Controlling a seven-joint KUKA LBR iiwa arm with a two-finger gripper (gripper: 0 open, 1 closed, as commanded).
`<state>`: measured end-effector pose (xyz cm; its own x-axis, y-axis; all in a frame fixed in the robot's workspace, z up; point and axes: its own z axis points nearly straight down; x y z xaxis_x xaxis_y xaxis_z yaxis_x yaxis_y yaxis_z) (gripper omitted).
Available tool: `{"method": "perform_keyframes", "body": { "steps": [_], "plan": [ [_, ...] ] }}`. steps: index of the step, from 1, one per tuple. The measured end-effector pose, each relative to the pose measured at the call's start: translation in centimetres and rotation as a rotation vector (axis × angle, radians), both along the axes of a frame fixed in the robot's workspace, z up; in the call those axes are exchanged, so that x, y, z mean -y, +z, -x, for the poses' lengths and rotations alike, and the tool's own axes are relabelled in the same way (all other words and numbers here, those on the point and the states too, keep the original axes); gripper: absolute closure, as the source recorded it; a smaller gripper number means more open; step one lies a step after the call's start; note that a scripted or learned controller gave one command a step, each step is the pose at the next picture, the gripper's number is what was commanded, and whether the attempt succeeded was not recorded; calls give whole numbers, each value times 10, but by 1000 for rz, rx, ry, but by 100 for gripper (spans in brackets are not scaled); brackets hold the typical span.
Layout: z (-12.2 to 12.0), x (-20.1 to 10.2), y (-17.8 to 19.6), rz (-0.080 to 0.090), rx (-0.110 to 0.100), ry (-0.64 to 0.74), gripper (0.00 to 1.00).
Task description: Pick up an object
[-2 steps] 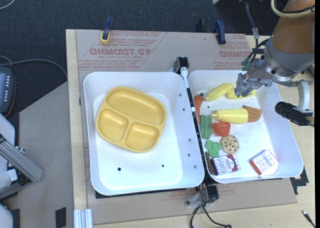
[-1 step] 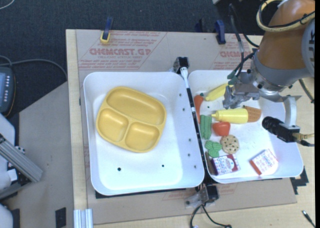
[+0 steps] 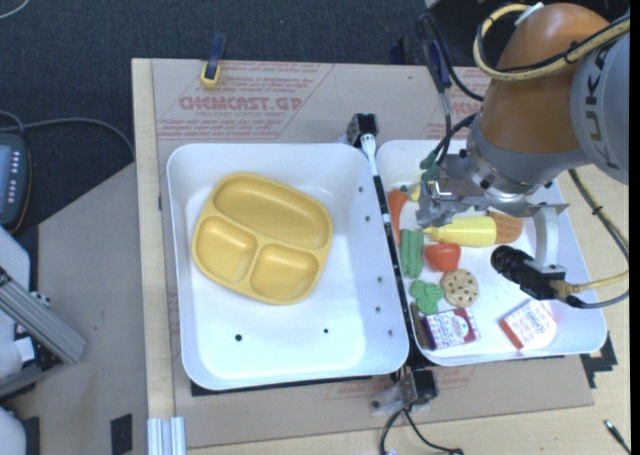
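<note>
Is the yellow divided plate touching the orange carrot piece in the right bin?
Apart. The camera view shows the yellow divided plate lying in the left bin, while the orange carrot piece lies beyond the divider in the right bin.

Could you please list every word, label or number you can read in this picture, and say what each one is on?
"CHEMCAST GP": red print on the brown protective sheet behind the bins; the smaller lines under it are too blurred to read.
Red-and-white packets in the right bin: print too small to read.
</note>
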<state>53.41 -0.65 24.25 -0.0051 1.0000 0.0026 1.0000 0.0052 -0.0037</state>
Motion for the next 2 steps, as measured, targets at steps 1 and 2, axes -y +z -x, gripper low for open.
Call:
{"method": "perform_keyframes", "body": {
  "steps": [1, 2],
  "plan": [
    [24, -56, -17, 1, -2, 0, 100],
    [37, -60, -28, 2, -1, -5, 100]
  ]
}}
